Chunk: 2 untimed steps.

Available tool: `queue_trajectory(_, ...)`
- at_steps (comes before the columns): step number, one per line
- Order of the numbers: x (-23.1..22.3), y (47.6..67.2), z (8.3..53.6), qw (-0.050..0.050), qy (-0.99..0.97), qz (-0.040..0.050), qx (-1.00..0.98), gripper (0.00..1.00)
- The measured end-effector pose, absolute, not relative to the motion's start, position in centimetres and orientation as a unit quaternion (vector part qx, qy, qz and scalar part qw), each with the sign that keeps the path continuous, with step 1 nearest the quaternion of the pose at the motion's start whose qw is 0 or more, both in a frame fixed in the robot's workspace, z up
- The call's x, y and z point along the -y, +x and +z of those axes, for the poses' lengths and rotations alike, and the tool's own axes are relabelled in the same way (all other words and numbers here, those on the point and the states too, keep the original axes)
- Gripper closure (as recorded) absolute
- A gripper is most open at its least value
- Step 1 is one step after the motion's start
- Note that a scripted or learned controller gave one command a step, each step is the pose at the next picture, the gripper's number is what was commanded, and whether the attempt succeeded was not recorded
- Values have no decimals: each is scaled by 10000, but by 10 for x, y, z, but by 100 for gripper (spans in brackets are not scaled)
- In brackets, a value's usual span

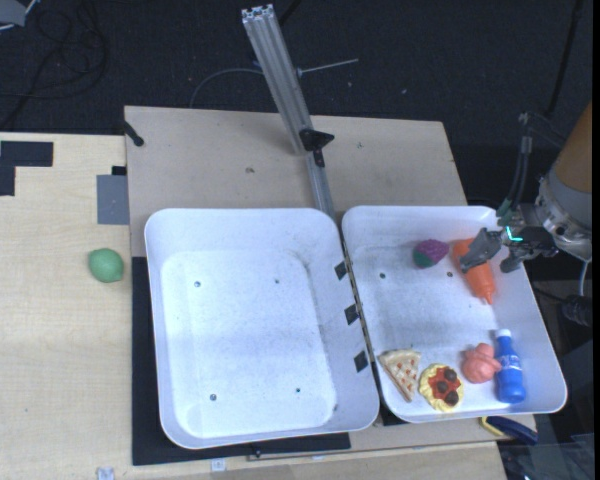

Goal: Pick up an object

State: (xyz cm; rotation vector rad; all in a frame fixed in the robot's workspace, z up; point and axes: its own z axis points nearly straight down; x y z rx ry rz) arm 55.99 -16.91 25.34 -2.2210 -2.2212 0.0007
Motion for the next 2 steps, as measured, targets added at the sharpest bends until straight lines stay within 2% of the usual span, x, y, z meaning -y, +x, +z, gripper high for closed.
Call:
queue_trajectory(1, 169, 560, 253, 3, -7071, 3, 7071, 0)
queue_trajectory(2, 172, 554, 209, 16, -7070, 12, 7072, 0)
